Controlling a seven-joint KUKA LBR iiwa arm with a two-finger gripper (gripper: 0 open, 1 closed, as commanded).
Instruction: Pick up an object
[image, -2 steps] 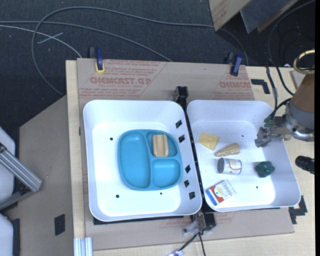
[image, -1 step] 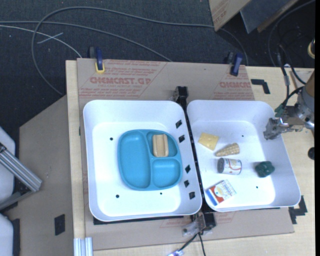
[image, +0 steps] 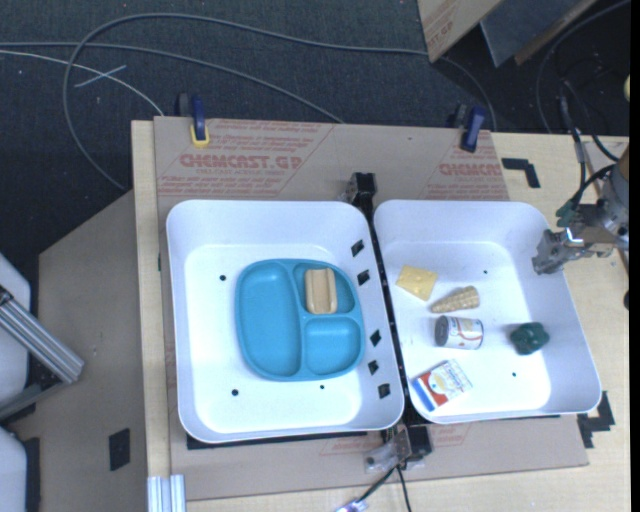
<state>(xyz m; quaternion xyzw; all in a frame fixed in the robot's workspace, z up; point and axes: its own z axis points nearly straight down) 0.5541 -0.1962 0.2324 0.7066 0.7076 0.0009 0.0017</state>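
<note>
Gripper (image: 552, 254) sits over R bin's (image: 500, 222) far-right rim, can't tell its state, nothing visibly held, w/ cheese wedge (image: 417, 282), cone (image: 455, 299), small can (image: 459, 332), green lump (image: 529, 338) & red/blue packet (image: 441, 384) lying in R bin, blue divided tray (image: 290, 325) w/ tan block (image: 320, 290) in L bin (image: 200, 300).

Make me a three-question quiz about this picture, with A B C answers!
1. Where is the blue tray? A left bin B right bin C floor
2. How many things lie in the right bin? A two B five C nine
3. Where is the gripper? A over the tray B at the right bin's right edge C touching the can

Answers: 1 A, the tray sits in the left bin. 2 B, cheese, cone, can, green lump, carton. 3 B, it hangs at that rim, apart from every item.
</note>
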